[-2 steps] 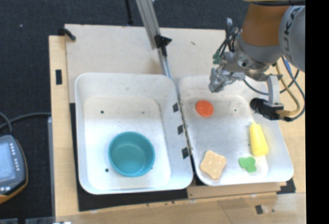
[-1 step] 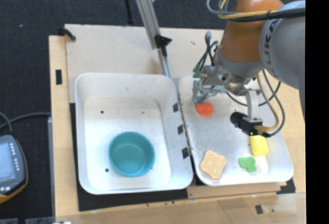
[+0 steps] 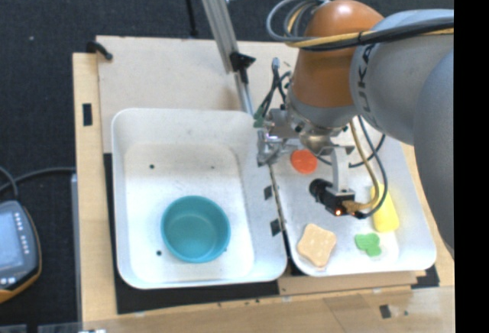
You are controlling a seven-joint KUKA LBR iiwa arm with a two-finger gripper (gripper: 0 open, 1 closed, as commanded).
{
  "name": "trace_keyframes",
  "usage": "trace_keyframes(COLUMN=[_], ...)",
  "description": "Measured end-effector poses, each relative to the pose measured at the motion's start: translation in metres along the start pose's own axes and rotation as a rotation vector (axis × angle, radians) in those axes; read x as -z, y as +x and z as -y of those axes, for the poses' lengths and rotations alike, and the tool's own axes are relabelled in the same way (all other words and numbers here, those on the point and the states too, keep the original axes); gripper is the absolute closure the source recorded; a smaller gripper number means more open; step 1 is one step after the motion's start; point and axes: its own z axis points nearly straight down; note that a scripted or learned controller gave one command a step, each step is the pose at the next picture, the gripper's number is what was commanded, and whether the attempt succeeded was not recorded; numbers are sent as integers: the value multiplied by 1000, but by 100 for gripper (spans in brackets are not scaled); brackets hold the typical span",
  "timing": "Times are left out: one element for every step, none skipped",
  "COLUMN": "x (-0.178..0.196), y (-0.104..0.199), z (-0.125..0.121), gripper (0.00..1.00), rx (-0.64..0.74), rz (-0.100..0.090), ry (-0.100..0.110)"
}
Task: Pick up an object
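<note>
My gripper (image 3: 269,150) hangs below the orange-banded wrist, over the left edge of the right bin (image 3: 416,247), close to the divide between the two bins. An orange round object (image 3: 304,162) lies just to its right, partly under the arm. Nearer the front of the same bin lie a tan bread-like piece (image 3: 316,244), a small green object (image 3: 369,244) and a yellow object (image 3: 386,214). I see nothing held in the gripper.
A teal bowl (image 3: 195,228) sits in the left bin (image 3: 134,171), toward the front. A slanted metal pole (image 3: 221,26) rises behind the bins. A black module with a red light and cables (image 3: 334,198) hangs from the wrist above the right bin.
</note>
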Motion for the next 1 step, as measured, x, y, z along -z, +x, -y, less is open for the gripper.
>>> trace_keyframes(x=[-7], y=[40], z=[17], gripper=[100], rx=[0], rz=[0], ry=[0])
